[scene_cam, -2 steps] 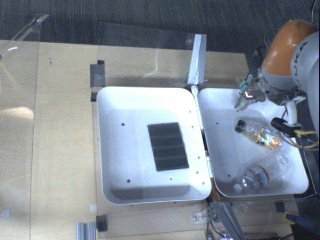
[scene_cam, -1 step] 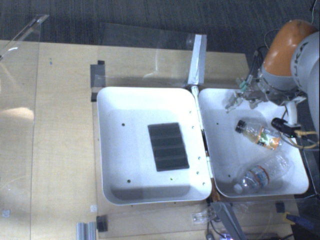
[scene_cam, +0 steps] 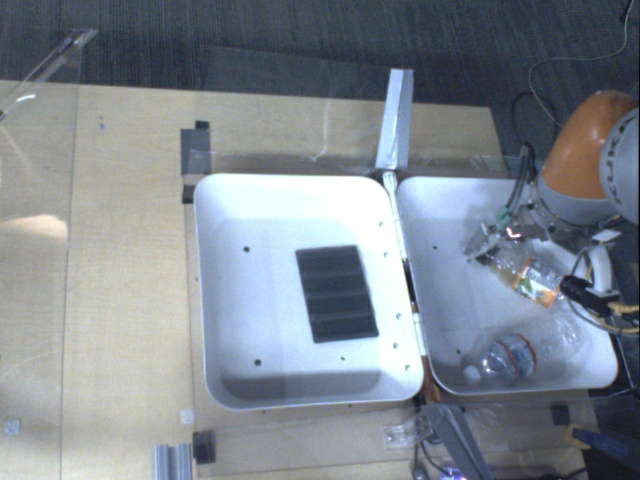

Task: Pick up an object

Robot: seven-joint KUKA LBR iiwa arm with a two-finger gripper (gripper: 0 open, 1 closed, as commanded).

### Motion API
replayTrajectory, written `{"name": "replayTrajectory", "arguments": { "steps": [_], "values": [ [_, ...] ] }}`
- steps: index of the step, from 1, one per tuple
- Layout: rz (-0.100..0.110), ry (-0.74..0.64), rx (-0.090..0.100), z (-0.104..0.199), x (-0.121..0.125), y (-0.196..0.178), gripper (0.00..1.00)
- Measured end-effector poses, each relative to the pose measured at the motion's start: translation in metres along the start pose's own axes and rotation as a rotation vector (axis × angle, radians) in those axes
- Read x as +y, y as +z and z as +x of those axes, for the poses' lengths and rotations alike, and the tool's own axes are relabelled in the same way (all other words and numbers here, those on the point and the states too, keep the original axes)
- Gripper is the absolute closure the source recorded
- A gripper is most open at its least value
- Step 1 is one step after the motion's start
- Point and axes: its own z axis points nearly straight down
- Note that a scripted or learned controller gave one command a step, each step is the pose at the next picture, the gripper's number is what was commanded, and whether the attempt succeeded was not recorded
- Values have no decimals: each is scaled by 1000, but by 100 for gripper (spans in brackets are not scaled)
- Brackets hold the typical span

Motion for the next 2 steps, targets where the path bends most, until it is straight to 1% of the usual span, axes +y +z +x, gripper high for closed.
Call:
{"name": "replayTrajectory", "arguments": {
  "steps": [1,2],
  "values": [
    [-8,-1,-1,1,3,-12,100],
    [1,-128,1,49,46,-116,100]
  ]
}}
